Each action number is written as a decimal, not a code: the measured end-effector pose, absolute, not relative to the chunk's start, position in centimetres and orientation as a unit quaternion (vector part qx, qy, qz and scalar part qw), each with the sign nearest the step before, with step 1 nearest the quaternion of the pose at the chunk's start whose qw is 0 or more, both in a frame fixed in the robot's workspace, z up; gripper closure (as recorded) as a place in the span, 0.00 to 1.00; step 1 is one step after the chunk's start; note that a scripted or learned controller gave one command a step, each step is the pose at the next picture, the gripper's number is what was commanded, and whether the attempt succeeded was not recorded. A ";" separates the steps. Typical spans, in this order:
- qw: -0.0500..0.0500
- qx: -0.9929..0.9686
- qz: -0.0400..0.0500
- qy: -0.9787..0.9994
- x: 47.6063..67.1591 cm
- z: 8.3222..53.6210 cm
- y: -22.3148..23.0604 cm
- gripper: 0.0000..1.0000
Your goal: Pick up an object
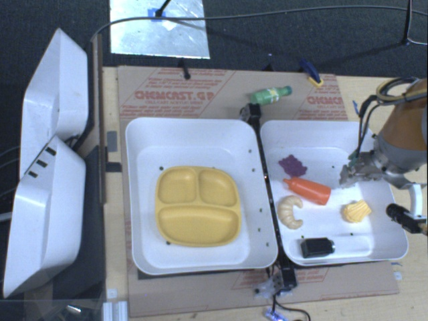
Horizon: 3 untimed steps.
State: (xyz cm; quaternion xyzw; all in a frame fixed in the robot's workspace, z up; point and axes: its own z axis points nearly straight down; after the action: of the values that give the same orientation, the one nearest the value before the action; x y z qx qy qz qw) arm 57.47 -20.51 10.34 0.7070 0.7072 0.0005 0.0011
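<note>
Orange plastic carrot [309,190] lies in the middle of the right white bin [381,251], with a purple grape cluster [292,164] just above it, a beige croissant [290,211] below, a yellow corn piece [356,210] and a black block [317,247] nearby. Jaws [350,173] hover right of the carrot; their spacing cannot be determined. The left white bin [194,129] holds a yellow divided tray [198,204].

left bin [144,192]: plate [198,204] | right bin [381,253]: carrot [309,189], croissant [290,210], grapes [292,165]
</note>
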 end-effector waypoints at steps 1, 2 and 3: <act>0.002 0.707 0.001 0.707 57.5 14.6 -20.4 1.00; 0.002 0.707 0.001 0.707 57.4 18.9 -20.1 1.00; 0.002 0.707 0.001 0.707 57.5 22.7 -20.1 1.00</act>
State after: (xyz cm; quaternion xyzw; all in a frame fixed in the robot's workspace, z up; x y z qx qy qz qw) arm 57.49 -20.08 22.73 0.7068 0.7074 0.0010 0.0017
